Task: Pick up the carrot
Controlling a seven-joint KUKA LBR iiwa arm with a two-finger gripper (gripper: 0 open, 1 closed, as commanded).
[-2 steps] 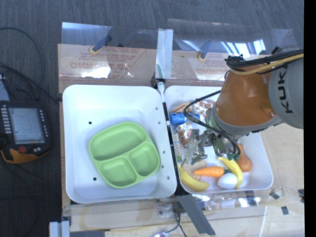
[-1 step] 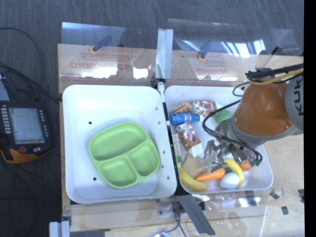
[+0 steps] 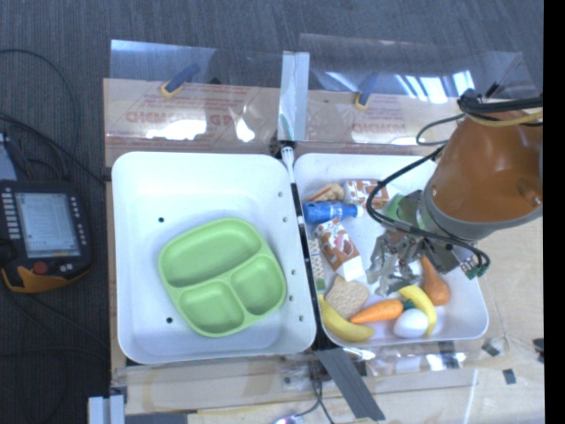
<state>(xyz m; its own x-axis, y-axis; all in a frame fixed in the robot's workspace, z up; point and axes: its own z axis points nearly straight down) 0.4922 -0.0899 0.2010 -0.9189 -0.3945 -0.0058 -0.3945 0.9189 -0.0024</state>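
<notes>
The carrot (image 3: 378, 311) is a small orange root lying flat near the front of the right bin (image 3: 472, 321). It sits between a yellow banana (image 3: 342, 327) and a white egg (image 3: 410, 323). My gripper (image 3: 391, 268) hangs just above and behind the carrot, pointing down into the bin. Its fingers (image 3: 380, 266) are open with nothing between them. The arm's orange band (image 3: 490, 170) covers the bin's right back part.
A second orange piece (image 3: 433, 283) and another banana (image 3: 419, 300) lie right of the gripper. A cracker (image 3: 347, 297), a snack packet (image 3: 338, 244) and a blue bottle (image 3: 331, 211) crowd the left side. The left bin (image 3: 141, 201) holds a green divided plate (image 3: 222, 275).
</notes>
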